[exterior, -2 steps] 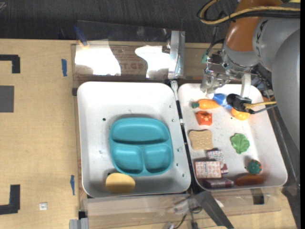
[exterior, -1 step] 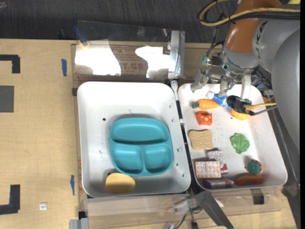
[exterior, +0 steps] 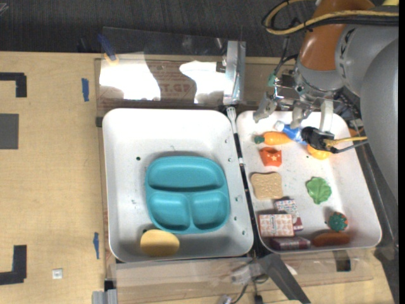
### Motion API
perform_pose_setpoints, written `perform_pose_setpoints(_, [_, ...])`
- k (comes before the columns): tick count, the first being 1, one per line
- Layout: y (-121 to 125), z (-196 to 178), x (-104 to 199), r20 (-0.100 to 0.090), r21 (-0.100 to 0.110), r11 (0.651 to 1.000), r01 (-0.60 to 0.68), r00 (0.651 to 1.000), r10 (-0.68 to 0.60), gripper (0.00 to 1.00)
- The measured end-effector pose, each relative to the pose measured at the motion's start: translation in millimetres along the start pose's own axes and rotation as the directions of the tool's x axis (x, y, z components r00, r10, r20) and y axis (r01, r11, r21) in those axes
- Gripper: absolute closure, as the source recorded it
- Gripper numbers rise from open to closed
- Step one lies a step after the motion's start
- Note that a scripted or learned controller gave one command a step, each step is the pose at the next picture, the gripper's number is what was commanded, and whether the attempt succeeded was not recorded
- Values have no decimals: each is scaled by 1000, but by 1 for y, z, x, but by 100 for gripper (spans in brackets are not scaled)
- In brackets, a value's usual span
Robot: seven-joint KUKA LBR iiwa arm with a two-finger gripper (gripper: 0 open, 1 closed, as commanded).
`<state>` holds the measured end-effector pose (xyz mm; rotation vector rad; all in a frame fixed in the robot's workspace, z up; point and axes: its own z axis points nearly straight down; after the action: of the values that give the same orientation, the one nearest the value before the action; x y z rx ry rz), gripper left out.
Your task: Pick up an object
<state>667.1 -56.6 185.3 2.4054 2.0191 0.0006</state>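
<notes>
The arm reaches down from the right, its gripper (exterior: 295, 114) with fingers spread wide, holding nothing, just above a small orange carrot (exterior: 276, 138).

The big grey arm (exterior: 370, 56) ran off the top and right edges. The gripper (exterior: 297, 109) covered part of the right bin's (exterior: 367, 201) far edge. Small toys beneath it were too jumbled to tell apart.
</notes>
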Motion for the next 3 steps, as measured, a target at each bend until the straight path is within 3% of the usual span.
perform_pose_setpoints(1, [8, 84, -38, 0, -6, 989, 146, 989, -146, 0])
perform_pose_setpoints(2, [-93, 98, -70, 0, -2, 992, 128, 992, -128, 0])
perform_pose_setpoints(3, [-90, 86, -70, 0, -11, 992, 126, 992, -126, 100])
